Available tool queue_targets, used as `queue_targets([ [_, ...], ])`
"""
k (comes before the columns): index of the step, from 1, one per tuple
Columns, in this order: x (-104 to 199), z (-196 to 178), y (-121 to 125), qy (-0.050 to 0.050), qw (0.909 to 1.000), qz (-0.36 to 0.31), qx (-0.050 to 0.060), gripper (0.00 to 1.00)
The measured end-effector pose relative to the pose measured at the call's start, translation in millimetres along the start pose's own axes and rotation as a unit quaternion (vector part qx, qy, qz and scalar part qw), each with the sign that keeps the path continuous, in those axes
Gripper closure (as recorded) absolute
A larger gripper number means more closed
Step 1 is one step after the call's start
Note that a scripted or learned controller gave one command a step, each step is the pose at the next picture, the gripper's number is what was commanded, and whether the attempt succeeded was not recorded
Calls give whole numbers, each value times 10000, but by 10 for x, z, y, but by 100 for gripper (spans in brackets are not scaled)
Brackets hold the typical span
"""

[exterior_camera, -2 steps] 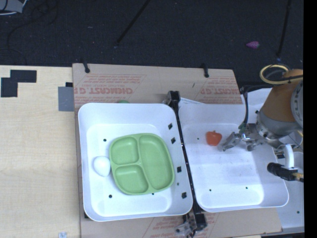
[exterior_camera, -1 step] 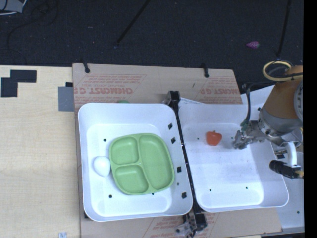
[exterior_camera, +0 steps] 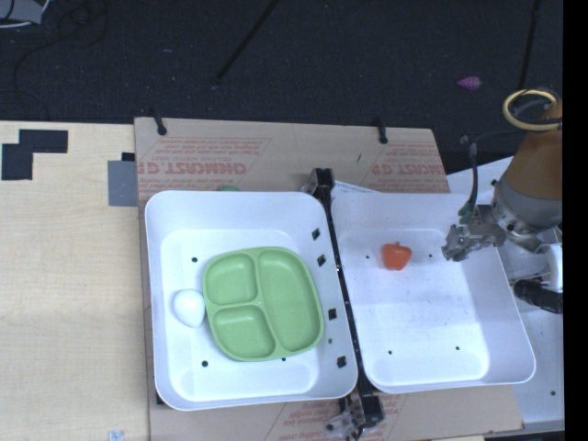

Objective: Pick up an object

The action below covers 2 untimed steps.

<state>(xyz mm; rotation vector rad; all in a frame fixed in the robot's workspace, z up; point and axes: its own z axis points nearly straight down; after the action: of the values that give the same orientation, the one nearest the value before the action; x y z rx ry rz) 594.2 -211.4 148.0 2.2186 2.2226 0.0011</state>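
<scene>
While a green tray fills most of the left bin, a white egg lies touching its 9 o'clock edge, leaving only thin strips of floor along the walls. Across the black divider, the right bin is open floor from centre to 6 o'clock. An orange object lies alone in its upper half. At 3 o'clock from it, apart, the gripper hangs by the right wall; whether its jaws are released or clenched cannot be told.
</scene>
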Motion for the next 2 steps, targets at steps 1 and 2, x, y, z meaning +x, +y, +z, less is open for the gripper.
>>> queue_targets([
  [1,40,-613,-31,-1,10000,-1,-3,100],
  [2,34,-773,-29,2,10000,-3,4,100],
])
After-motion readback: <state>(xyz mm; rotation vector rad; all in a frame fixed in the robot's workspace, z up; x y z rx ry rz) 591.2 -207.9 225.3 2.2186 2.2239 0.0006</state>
